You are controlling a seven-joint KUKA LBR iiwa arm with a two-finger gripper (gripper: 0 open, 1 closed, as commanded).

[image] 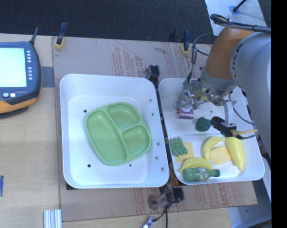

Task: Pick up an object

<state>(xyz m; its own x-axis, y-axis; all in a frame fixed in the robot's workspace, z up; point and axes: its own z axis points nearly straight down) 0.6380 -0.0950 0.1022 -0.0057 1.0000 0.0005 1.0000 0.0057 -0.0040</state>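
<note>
From the fixed camera above, the grey arm with its orange band (224,51) is reaching in from the right and hanging its claw (187,103) low over the far end of the right shallow white bin (257,175). Directly beneath the claw, a small red-and-white packet (185,112) is lying on the bin floor; whether the claw is touching it, and whether it is spread or closed, I cannot tell, since the wrist is hiding that part. The packet is probably the target, since it is sitting apart from the other items with room around it. Just beside it a dark green broccoli-like toy (203,124) is resting, and nearer the camera the crowded toys are lying close together: a yellow banana (209,145), a yellow corn cob (235,151), a green ridged leafy piece (178,147) and a green bottle (200,174). The left white bin (70,127) is holding a pale green divided plastic tray (118,133), lying flat and tilted. On the wooden desk (20,151) at far left an orange-edged control pendant (13,77) is sitting well apart
</note>
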